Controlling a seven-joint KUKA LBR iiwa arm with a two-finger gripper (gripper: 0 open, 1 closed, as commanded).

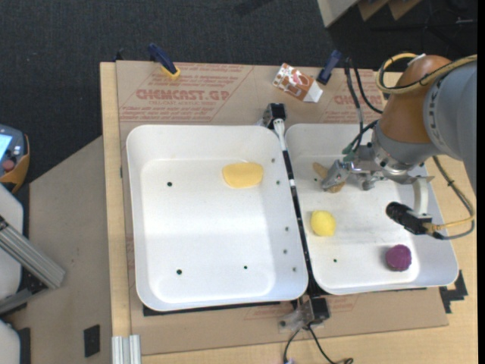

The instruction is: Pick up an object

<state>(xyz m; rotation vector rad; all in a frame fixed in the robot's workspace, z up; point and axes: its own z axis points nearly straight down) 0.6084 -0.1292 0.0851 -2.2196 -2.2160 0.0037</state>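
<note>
In the right bin [356, 279] lie a yellow ball [323, 224] near the left wall and a purple ball [398, 257] at the front right. A small tan object [329, 175] rests at the back left of that bin. My gripper [342, 173] points left and sits low, right against the tan object; whether it grips it is unclear. The grey arm with its orange band [409, 116] comes in from the right above the bin. A flat yellow piece [242, 175] lies in the left bin [151, 203], toward the back right.
A black cable plug [405, 218] juts from the wrist over the right bin, just behind the purple ball. Blue clamps [164, 61] and a red-and-white packet [297, 83] sit on the cardboard behind the bins.
</note>
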